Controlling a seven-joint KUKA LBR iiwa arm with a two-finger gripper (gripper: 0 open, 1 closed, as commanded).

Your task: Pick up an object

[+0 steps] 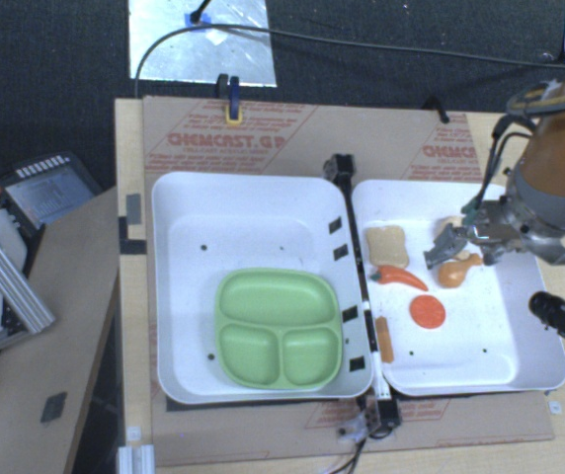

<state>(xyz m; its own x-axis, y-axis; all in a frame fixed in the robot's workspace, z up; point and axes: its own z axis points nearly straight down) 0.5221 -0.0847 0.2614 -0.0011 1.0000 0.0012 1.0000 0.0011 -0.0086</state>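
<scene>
Gripper (447, 248) low in the right bin (534, 363), right of frame centre, fingers spread and clasping nothing. Drumstick (456, 270) just below and right of the fingertips, near touching, long axis running left to right with a slight upward tilt. Chilli (401, 277) lower left, bread (386, 245) left, red disc (427, 311) below. Probably a short drop onto the drumstick next. Green tray (278, 326) in the left bin (194, 225).
</scene>
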